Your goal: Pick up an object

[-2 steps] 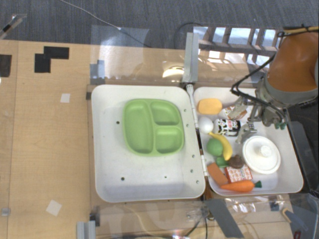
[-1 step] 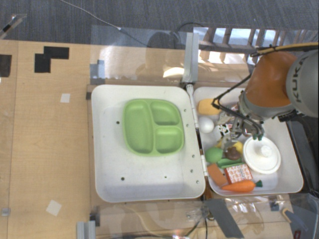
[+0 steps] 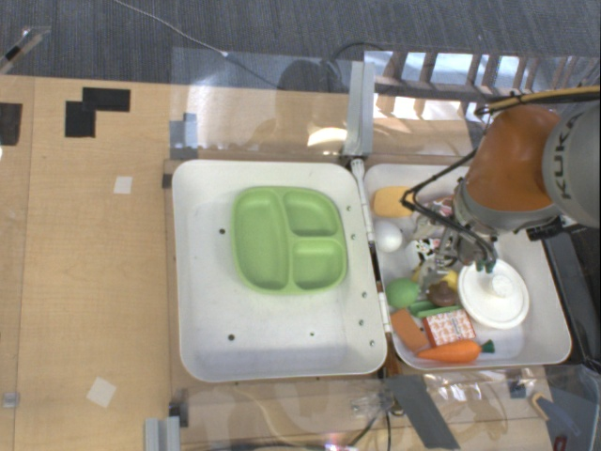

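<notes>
Green divided plate (image 3: pixel 287 240) lay in the left bin (image 3: pixel 202 346), grey arm's gripper (image 3: pixel 449 259) hung over the right bin (image 3: pixel 554 332) beside a white lid (image 3: pixel 495 296), carrot (image 3: pixel 453 351) near the front, claw's state impossible to tell.

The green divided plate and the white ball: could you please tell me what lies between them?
In the camera view, only the adjoining bin walls separate the green divided plate from the white ball; no other object lies between.

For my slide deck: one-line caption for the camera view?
Grey-and-orange arm's tool lowered among toy foods in right white bin; green divided plastic plate in left bin.
</notes>
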Robot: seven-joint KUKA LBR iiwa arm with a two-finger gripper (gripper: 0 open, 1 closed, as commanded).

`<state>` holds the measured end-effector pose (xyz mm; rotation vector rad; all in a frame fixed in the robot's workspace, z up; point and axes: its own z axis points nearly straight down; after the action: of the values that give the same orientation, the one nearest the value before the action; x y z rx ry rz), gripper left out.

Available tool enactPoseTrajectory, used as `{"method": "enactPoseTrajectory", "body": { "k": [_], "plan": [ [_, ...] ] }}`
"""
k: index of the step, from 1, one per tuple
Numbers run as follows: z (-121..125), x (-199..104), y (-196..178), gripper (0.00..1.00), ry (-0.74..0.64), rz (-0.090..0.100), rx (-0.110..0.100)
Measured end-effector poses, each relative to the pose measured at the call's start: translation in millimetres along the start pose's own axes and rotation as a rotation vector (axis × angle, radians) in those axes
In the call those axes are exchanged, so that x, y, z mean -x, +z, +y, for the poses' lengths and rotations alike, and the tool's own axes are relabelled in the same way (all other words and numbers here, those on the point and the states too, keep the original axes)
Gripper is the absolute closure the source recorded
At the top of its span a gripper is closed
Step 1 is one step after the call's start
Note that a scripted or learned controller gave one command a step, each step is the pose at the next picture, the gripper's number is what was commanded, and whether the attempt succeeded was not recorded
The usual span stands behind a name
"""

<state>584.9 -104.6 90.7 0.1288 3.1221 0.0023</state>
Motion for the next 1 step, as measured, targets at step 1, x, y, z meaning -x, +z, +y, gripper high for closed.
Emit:
{"method": "enactPoseTrajectory", "body": {
  "k": [1],
  "plan": [
    [-87.3, 51.4, 3.0, 0.00, -0.011, 0.005, -0.004]
  ]
}}
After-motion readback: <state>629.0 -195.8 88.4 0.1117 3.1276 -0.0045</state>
